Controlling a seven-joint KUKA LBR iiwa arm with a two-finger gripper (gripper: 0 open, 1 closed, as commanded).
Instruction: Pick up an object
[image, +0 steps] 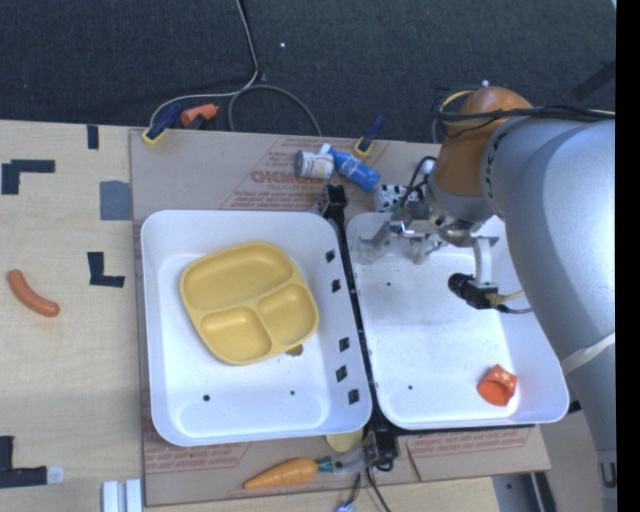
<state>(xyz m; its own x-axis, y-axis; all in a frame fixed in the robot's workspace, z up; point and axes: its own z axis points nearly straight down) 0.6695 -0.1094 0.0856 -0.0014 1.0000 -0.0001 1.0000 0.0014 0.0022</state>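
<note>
A small orange object (497, 385) lies in the near right corner of the right bin (440, 345). A yellow divided plate (249, 300) rests in the left bin (170, 330), with a small dark thing peeking out at its near edge. My gripper (403, 236) hangs low over the far left part of the right bin, close to the far wall and well away from the orange object. Nothing shows in its grasp.
The grey arm (550, 220) covers the right bin's far right side. An orange sausage shape (33, 293) lies on the bench at the left. A toy carrot (285, 472) sits in front of the bins. Clamps (336, 165) hold the cardboard at the back.
</note>
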